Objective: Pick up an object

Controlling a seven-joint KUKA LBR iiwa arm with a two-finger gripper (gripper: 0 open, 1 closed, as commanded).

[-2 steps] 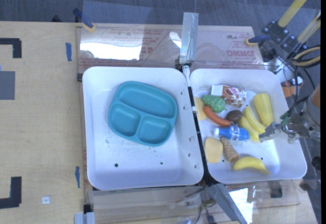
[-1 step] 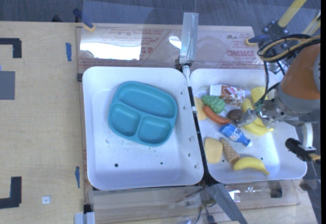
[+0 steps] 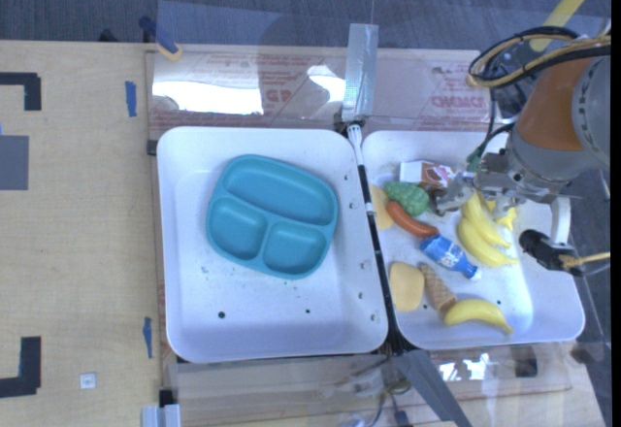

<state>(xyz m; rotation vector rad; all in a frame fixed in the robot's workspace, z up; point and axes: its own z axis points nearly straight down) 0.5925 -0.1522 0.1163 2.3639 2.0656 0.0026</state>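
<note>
The right bin holds several toy foods. Among them are a bunch of yellow bananas, a single banana, a blue and white bottle, a green vegetable, an orange sausage, a yellow piece and a brown cone. A white box and a red and white item lie at the bin's far side. My gripper hangs low over the bin's upper middle, just left of the banana bunch and right of the green vegetable. I see nothing held.
The left bin carries a blue divided plate. A metal post stands behind the wall between the bins. Cables loop above the orange-banded wrist. Wooden bench lies to the left.
</note>
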